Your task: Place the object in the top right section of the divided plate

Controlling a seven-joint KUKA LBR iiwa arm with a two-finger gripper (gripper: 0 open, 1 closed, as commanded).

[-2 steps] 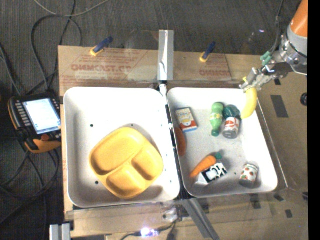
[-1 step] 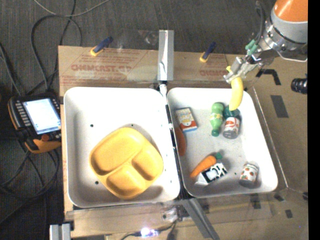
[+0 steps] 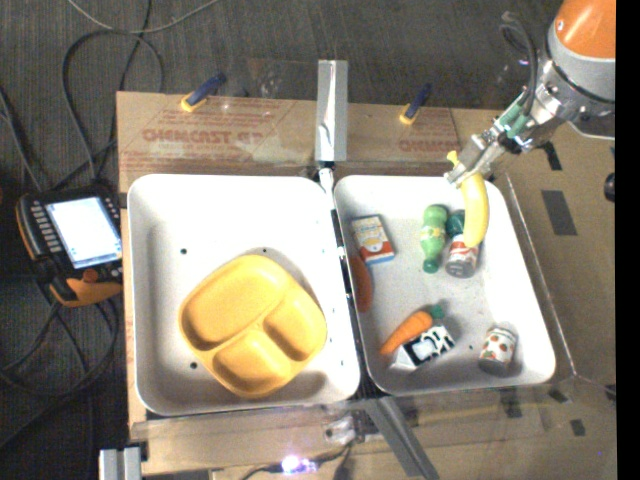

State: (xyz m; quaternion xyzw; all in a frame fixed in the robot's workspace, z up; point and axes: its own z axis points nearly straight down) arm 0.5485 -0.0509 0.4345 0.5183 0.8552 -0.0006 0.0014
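Overhead, gripper (image 3: 462,171) lifts banana (image 3: 475,213) from right bin (image 3: 525,268).
Fingers pinch its top end, so it hangs clear, well right of the yellow divided plate (image 3: 253,323).

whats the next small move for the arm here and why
Probably carry left toward the yellow divided plate in the left bin. The tool sits at the banana's top end, with the banana hanging over the right bin, far from the plate's top right section.

We see the end effector (image 3: 458,173) pinching the banana's (image 3: 475,213) top end above the right bin (image 3: 535,298); the yellow divided plate (image 3: 253,323) sits in the left bin (image 3: 160,228).
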